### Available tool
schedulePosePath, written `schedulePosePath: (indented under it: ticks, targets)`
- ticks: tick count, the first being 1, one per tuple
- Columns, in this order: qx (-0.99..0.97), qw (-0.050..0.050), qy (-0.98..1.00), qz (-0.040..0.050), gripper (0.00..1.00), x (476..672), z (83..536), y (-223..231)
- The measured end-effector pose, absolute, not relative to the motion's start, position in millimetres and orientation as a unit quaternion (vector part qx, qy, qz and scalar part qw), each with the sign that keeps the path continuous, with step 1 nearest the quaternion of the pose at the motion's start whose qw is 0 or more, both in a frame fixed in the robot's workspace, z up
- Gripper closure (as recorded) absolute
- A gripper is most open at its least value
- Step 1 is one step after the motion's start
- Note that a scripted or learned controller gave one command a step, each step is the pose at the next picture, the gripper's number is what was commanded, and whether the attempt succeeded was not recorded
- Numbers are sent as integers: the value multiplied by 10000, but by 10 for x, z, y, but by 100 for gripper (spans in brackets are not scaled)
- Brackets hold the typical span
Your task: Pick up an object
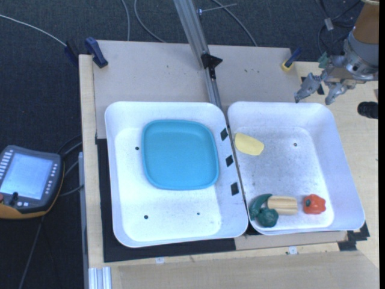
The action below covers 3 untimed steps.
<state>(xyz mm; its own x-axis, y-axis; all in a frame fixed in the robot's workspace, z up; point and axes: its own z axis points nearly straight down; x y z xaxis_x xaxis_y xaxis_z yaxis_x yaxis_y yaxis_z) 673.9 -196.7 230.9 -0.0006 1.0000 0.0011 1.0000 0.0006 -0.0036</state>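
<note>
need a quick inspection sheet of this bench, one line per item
surface: tan bench bearing two white bins, left bin and right bin
job's things: yellow piece, green piece, tan block, red piece, all in right bin
clutter: blue plate in left bin
grippers: pincer open, above right bin's far edge, holding nothing
cables: loops on dark floor
surroundings: handheld pendant at left

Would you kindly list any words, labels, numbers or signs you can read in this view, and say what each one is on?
None can be read.
Teach pendant: its lit screen and buttons are too blurred to read.
Blue plate, yellow piece, red pepper and both white bins: no print visible.
</note>
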Motion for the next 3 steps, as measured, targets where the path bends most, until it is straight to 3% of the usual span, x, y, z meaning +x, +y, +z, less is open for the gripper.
schedulePosePath:
  ticks: [2, 3]
  targets:
    - [-7069, 12, -7073, 8, 0, 6712, 1457, -1955]
    - [-7068, -13, -7074, -5, 100, 6725, 1594, -1958]
